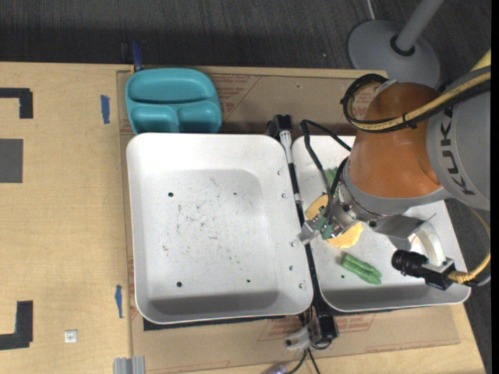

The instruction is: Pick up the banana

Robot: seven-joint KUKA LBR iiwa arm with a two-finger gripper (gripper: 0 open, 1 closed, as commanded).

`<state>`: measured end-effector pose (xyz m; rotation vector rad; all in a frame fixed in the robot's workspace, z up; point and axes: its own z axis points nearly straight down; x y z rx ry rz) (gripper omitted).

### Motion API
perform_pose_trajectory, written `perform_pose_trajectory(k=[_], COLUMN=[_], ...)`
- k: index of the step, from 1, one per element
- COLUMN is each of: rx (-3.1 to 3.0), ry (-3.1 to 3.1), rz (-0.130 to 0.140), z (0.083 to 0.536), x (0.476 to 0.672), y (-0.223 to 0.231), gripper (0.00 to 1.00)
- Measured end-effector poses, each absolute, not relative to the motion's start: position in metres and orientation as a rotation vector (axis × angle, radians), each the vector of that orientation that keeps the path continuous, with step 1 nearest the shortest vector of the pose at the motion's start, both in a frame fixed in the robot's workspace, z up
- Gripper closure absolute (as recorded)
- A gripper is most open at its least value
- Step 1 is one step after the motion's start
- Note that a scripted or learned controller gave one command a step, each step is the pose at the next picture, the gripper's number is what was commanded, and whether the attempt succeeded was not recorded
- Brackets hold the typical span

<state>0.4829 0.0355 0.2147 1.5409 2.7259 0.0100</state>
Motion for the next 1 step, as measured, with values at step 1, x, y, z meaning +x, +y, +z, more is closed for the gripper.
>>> perform_pose_trajectory(k=[1], rx=[1.539], ry=[2.724], rz=[0.013], z=[0.2248], x=[0.4842], y=[0.0358], gripper=[1.0])
